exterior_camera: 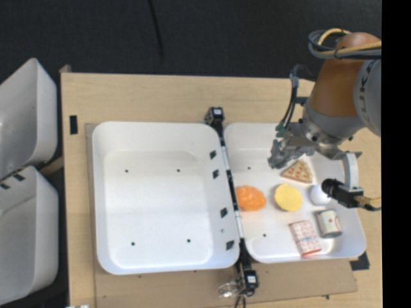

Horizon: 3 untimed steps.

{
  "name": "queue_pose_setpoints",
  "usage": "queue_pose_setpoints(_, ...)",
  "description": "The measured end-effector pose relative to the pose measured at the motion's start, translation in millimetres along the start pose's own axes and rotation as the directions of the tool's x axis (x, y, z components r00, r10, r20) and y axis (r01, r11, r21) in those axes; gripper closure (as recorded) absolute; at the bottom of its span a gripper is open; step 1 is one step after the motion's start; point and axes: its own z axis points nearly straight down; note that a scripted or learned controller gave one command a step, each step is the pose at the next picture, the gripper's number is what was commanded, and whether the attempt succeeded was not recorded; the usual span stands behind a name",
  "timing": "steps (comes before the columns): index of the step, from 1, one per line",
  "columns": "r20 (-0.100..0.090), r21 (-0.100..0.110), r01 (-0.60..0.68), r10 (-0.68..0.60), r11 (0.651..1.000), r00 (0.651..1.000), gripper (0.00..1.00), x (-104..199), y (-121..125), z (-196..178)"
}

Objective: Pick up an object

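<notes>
The arm bends down from the right over the right bin; its gripper hangs just beside a flat pizza slice; I cannot tell its state; nearby lie a bumpy orange lump, a round yellow disc and a small can

We see a bench of pale matt wood-look board. Both bins, left and right, look like smooth white plastic, slightly glossy. The arm's orange band is shiny; the gripper reads as dull grey metal. The orange piece and yellow disc look like smooth matt plastic. The small can near the right bin's front-right corner seems paper-labelled.
</notes>
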Motion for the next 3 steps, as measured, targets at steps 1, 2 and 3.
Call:
queue_pose_setpoints(1, 0.002, 0.005, 0.006, -0.006, 1.0, 1.0, 1.0, -1.4, 0.5, -6.9)
queue_pose_setpoints(2, -0.004, -0.012, 0.003, -0.003, 1.0, 1.0, 1.0, 56.6, -17.9, -81.9)
queue_pose_setpoints(3, -0.003, -0.01, 0.003, -0.003, 1.0, 1.0, 1.0, 111.6, -17.4, -128.0)
